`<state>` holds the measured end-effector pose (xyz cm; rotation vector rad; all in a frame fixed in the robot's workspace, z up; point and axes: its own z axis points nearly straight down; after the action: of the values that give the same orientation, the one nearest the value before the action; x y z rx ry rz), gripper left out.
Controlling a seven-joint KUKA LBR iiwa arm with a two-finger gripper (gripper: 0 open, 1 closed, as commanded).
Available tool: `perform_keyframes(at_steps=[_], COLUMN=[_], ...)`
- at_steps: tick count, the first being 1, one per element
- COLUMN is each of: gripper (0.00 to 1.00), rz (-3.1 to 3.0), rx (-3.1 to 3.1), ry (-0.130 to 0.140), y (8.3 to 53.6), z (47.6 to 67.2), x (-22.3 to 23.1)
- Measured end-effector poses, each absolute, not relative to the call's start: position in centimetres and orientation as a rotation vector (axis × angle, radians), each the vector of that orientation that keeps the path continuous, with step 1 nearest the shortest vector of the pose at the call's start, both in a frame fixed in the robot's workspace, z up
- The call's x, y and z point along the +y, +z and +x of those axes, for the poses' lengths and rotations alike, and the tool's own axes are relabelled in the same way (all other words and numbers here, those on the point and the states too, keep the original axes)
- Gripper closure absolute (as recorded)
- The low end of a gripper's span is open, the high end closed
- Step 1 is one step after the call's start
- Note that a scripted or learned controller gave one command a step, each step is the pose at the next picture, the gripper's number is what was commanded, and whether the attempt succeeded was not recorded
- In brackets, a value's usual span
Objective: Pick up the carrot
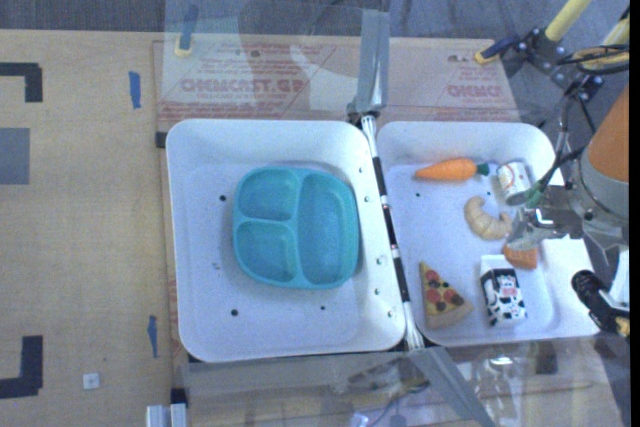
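Carrot [447, 170] lies well off the hand [528, 233], up and leftward in the same bin. Hand's opening: cannot tell. Risk: descending here grabs the croissant [486, 218] or orange piece [521, 257] directly beneath.

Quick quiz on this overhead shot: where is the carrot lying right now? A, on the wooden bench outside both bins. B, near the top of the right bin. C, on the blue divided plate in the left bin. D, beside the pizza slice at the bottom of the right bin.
B: the carrot lies near the far edge of the right bin, above the croissant, well away from the pizza slice and the blue plate.
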<state>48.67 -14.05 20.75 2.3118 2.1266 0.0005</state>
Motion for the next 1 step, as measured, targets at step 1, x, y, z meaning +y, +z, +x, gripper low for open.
perform_keyframes(at_steps=[1], gripper=[1.0], rz=[2.523], rx=[1.871], ry=[-0.001], y=[20.79], z=[57.23], x=[-6.92])
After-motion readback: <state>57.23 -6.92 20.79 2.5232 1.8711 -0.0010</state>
